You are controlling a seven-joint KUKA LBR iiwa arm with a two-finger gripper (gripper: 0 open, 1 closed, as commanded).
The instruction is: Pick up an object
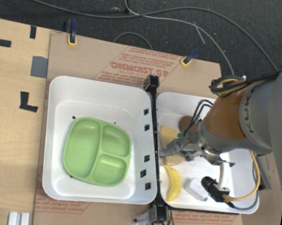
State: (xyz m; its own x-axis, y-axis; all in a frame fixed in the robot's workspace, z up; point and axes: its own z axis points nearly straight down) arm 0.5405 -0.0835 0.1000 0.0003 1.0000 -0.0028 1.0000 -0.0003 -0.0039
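While I hang low inside the shallow white right bin (232, 206), my two-finger gripper (178, 148) is near its left wall, and I cannot tell its state because my wrist covers it from above. I judge I am placed here because the pale yellow wedge-shaped object (168, 134) lies just at my 11 o'clock and the curved yellow banana (172, 183) at my 6 o'clock, either a possible pick. The black divider strip (150, 137) at my 9 o'clock crowds me, beyond it the green sectioned plastic plate (97, 152) rests in the white left bin (54, 122), and a small white block (196, 189) lies at 4 o'clock.
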